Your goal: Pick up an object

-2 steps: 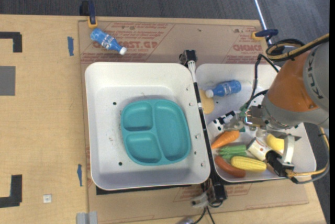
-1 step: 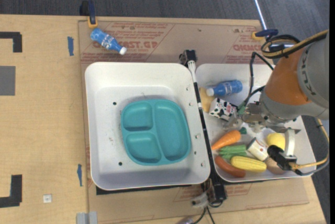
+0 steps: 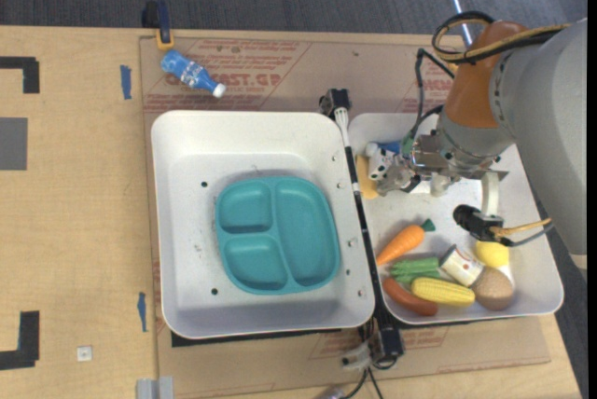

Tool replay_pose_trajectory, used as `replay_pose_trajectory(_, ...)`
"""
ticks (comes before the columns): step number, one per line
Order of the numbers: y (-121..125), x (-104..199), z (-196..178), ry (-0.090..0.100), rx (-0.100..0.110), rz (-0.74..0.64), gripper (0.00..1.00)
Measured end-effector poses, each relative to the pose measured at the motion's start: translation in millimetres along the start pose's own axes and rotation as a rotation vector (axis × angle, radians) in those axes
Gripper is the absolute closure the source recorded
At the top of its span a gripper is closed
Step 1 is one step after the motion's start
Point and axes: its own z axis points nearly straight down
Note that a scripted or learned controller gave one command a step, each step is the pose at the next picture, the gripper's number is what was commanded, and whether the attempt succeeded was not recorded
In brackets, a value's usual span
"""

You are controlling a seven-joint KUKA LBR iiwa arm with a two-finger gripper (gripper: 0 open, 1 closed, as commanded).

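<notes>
Camera view: tool (image 3: 396, 175) low in right bin (image 3: 546, 290) above carrot (image 3: 401, 243).

- Your grey arm (image 3: 550, 99) reaches in from the bench's right edge, bent downward.
- Its orange band (image 3: 476, 80) sits above the wrist.
- The gripper (image 3: 403, 171) hangs low over the right bin's far-left corner.

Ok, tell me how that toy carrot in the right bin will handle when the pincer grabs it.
The carrot looks like smooth moulded plastic, so probably stiff and light. Its tapered, rounded body may slip out of a pinch or roll if nudged. It lies tilted, its tip close to the green vegetable, so a push could shift that too.
</notes>
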Motion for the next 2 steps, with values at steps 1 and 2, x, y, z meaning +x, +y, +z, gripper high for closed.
replay_pose_trajectory(1,28.3,-3.7,-1.9,-0.008,-0.03,-0.13,0.0)
replay_pose_trajectory(2,41.5,-4.3,-1.6,-0.008,0.005,-0.218,0.0)
